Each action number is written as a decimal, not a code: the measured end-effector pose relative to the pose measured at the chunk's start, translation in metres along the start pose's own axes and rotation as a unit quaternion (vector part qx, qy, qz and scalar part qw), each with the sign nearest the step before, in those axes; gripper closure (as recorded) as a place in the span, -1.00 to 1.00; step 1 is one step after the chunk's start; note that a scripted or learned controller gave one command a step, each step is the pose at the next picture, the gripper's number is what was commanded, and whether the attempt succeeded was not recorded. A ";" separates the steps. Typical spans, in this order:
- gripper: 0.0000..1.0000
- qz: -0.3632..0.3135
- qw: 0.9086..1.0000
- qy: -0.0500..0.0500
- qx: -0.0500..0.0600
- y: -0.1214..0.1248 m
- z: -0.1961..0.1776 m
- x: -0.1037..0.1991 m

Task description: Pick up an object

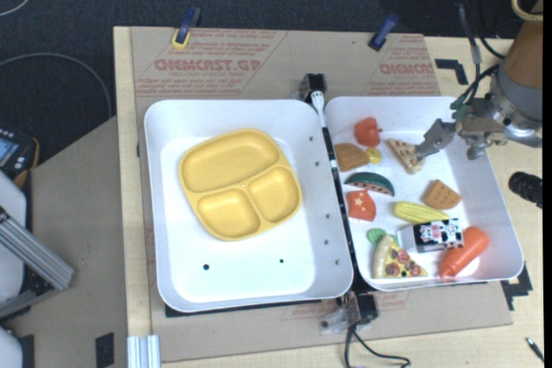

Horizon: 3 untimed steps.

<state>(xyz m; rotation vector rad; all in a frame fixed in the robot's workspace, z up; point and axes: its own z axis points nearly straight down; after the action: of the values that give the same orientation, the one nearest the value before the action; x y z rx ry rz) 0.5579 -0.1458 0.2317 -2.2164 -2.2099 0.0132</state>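
The right bin point(504, 211) holds several toy foods: a red pepper point(366, 132), a pizza wedge point(403, 152), a brown bread piece point(349, 157), a watermelon slice point(369, 183), a red cube point(361, 204), a corn cob point(420, 211), an orange waffle point(441, 195), a black-and-white block point(435, 233), a carrot point(463, 252), a second pizza slice point(395, 258) and a green sprig point(377, 234). My gripper point(454, 142) hangs over the bin's upper right, open, with nothing between its fingers. Its left finger point(434, 139) is just right of the pizza wedge.
The left bin point(164, 211) holds a yellow three-compartment plate point(239, 184). A black clamp point(314, 87) sits at the top of the divider between the bins. Blue and yellow clips point(184, 28) pin the cardboard base at the back.
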 end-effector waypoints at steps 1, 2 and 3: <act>-1.00 -0.001 1.000 -0.001 -0.007 0.002 -0.008 0.000; -1.00 -0.001 1.000 0.000 -0.005 0.003 0.035 -0.003; -1.00 -0.001 1.000 0.000 -0.003 0.006 0.097 -0.007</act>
<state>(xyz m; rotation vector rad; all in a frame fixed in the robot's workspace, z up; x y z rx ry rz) 0.5625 -0.1526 0.1350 -2.2174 -2.2150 0.0060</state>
